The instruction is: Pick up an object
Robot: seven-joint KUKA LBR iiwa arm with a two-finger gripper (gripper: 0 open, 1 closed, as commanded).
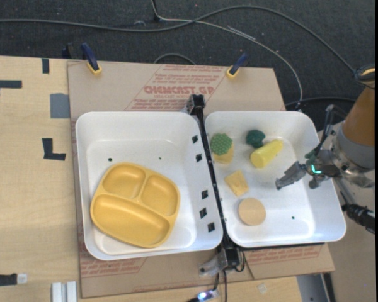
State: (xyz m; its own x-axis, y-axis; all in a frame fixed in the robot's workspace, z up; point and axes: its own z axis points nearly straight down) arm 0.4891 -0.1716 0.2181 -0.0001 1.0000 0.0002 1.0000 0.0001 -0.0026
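The right bin (315, 228) holds several small objects. A green-topped yellow piece (222, 147) lies at its left, near a yellow block (237, 183) and a round tan disc (252, 211). Toward the back sit a dark green piece (256, 136) and a yellow cylinder (266, 153). My gripper (296, 176) hangs over the right part of this bin, right of the yellow block and below the cylinder. Its dark fingers (288, 177) point left and show nothing between them.
The left bin (88, 143) holds a yellow divided plate (135, 203). A black divider strip (205, 168) runs between the two bins. Clamps (91, 60) hold the cardboard sheet at the back, and cables cross the dark floor behind.
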